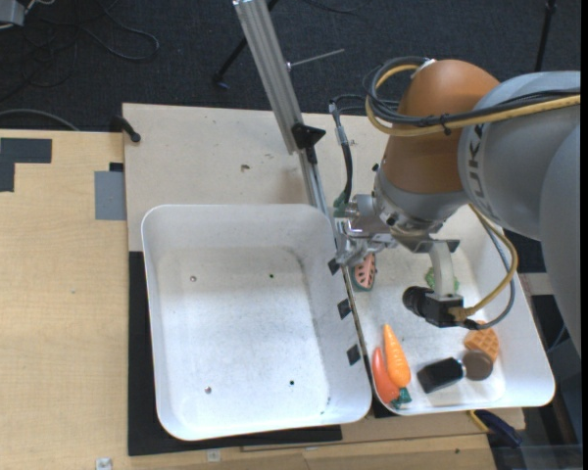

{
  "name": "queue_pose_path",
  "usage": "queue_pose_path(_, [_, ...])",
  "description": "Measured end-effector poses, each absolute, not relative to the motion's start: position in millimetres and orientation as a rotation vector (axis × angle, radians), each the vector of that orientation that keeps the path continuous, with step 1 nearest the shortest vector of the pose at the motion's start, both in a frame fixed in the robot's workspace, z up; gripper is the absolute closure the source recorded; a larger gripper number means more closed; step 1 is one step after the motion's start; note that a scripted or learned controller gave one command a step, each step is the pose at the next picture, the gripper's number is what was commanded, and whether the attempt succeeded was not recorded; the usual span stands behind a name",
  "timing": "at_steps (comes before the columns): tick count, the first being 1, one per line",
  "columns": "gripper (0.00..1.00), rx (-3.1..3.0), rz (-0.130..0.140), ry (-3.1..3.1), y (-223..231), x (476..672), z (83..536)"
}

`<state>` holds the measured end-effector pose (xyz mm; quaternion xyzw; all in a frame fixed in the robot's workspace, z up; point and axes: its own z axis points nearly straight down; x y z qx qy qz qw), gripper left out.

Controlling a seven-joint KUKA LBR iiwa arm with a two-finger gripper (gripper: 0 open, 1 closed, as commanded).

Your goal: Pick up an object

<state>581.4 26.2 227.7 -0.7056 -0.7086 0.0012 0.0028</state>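
Red watermelon slice [365,271] upright, long axis vertical, pinched in end effector [361,258].

A pale wooden surface [49,292] fills the left side, with a lighter beige board [216,160] beside it on its right, a dark carpeted floor [127,37] beyond it strewn with black cables [108,13], and a slanted metal rail [274,76] rising over the board.

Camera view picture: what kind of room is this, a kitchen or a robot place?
Probably a robot lab: a big grey arm reaches over two white bins, toy carrots lie in one, and cables trail on the dark floor.
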Motion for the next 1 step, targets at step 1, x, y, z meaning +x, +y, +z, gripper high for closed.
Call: queue_pose_path(1, [1.00, -2.213, 0.005, -2.222, 83.0, 576.7, 219.3])
